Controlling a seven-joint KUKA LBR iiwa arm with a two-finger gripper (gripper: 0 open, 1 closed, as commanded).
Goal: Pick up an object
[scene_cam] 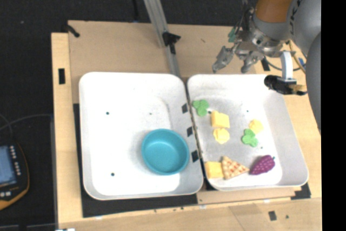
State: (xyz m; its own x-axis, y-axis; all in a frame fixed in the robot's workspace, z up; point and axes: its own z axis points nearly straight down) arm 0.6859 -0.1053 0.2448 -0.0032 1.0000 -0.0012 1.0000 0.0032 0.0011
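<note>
Far to the left of the jaws and lower in the view, the left bin (97, 94) holds a blue bowl (165, 151) near its lower right corner. Between the two bins runs a thin divider with small black clips.

Below the jaws lies the right bin (281, 116), and here are the things to pick. Nearest, below and a little to the left, is a green leafy piece (200, 107); just under it are two yellow blocks (219, 119), one touching the other. More directly below the jaws sit a small yellow piece (255, 126) and a green piece (250, 139), touching. Along the lower wall are a yellow wedge (213, 169), a pizza slice (233, 167) and purple grapes (262, 164).

The gripper (233, 59) hangs over the bench just behind the upper rim of the right bin. Its jaws are spread apart and nothing is between them.

In my judgement the step in hand is the approach. To do it well, the arm should choose a piece that stands alone, such as the green leafy one, centre the jaws over it, and descend straight down.

The bins rest on a pale wooden bench (108, 46) with a dark floor around it. A metal pole (153, 2) rises to the left of the jaws, and part of a handheld controller (11, 167) lies at the far left.
</note>
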